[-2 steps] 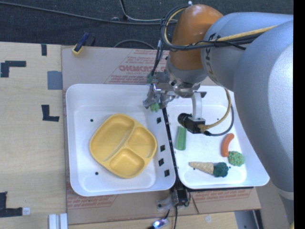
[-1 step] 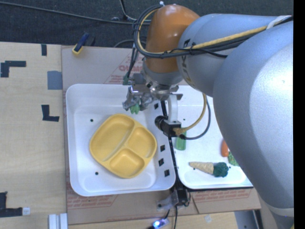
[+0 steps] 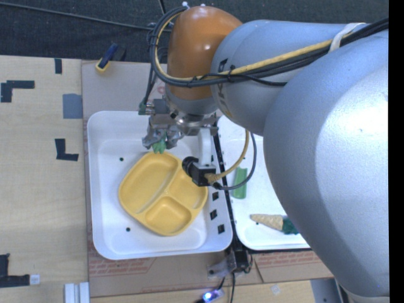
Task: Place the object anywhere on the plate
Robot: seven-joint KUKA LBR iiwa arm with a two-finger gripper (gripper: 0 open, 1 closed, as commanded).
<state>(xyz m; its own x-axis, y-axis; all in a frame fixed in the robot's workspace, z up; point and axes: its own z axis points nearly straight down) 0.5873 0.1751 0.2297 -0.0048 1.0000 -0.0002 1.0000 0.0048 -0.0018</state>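
A yellow divided plate (image 3: 158,191) lies tilted in the left white bin (image 3: 104,169). My gripper (image 3: 160,141) hangs over the plate's far rim, under the orange wrist band. A small green object (image 3: 158,148) pokes out between the fingertips, and the gripper is shut on it. The object sits just above the plate's upper edge. Most of it is hidden by the fingers.
The right bin (image 3: 271,242) holds a green piece (image 3: 240,183) near its left wall and a cream cone (image 3: 268,219) with a teal item (image 3: 290,226) beside it. The big grey arm covers most of the right bin. A yellow and blue tool (image 3: 106,59) lies on the bench at the back.
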